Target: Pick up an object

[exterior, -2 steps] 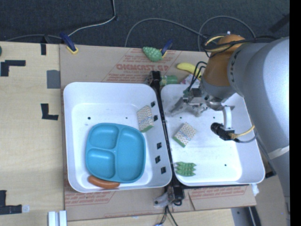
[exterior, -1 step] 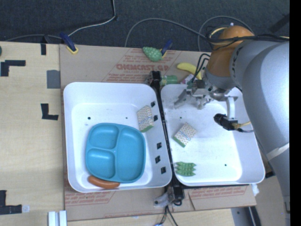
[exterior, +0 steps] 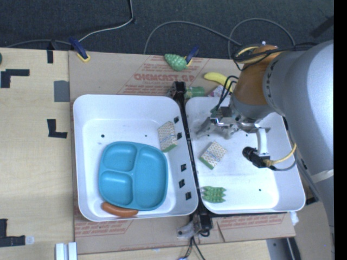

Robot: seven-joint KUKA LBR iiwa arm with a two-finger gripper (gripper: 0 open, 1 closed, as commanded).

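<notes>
Nearest in the right white bin [exterior: 282, 196] we log a green ridged soft-looking piece [exterior: 213, 194] by the front wall. Beyond it lies a pale rectangular sponge-like block with a green edge [exterior: 213, 154], tilted, its long axis running from lower left to upper right. The gripper [exterior: 217, 124] hangs just beyond that block, toward the bin's back left. The block therefore lies just on the near side of the gripper, close but apart from it. We cannot tell how the gripper is set. We judge this block the likely target. In the left white bin [exterior: 87, 145]: an orange sausage-shaped toy [exterior: 119, 210], a blue divided plastic plate [exterior: 133, 175], a second pale block [exterior: 168, 135].
</notes>
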